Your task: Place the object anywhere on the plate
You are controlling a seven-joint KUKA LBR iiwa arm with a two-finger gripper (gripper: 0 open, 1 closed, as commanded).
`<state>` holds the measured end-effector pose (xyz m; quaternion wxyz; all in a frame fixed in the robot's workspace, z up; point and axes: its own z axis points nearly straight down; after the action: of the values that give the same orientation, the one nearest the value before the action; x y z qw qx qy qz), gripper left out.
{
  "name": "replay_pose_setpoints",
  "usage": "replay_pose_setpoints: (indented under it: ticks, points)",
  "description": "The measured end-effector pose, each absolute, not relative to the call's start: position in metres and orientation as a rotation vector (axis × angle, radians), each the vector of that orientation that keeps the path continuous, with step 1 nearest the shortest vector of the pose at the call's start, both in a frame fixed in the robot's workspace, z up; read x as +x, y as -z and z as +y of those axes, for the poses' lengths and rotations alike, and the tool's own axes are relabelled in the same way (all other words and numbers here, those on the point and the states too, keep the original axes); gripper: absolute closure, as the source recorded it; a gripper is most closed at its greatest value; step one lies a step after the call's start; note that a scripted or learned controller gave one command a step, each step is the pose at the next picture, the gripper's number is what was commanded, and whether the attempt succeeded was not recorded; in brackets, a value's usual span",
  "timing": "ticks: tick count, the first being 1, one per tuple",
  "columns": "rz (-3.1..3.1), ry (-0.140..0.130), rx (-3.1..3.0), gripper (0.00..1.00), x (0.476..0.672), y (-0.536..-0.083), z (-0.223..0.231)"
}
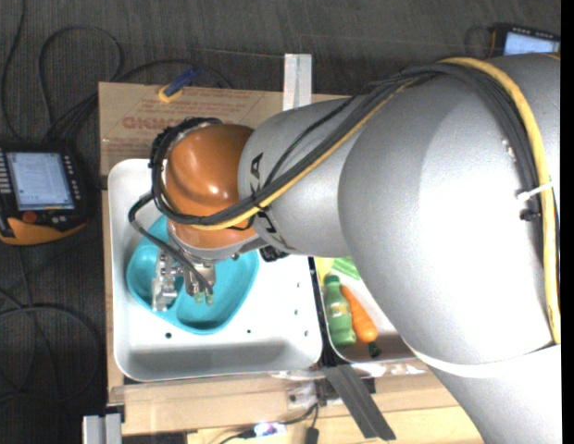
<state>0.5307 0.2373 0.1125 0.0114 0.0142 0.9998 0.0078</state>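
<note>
A teal plate (227, 296) lies in the left white bin (213, 354). My gripper (182, 287) hangs right over the plate, its metal fingers (164, 285) pointing down at the plate's left half. The fingers stand slightly apart and I see nothing between them. The arm's orange band (204, 174) and grey body cover the back of the left bin and most of the right bin. In the right bin lie a green object (338, 311) and an orange carrot-shaped object (362, 317), side by side near its front left corner.
A cardboard sheet (143, 118) lies behind the bins. A teach pendant (32, 188) sits on the floor to the left, with cables around it. The left bin's front floor shows bare white.
</note>
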Motion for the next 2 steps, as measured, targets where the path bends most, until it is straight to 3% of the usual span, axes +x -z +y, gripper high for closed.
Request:
replay_pose_setpoints:
  ticks: [1, 2]
  points:
    - [3.118, 0.002, -0.385, 1.00, 0.510, -0.216, 0.233]
    - [2.999, -0.002, -0.927, 1.00, 0.513, -0.240, 0.234]
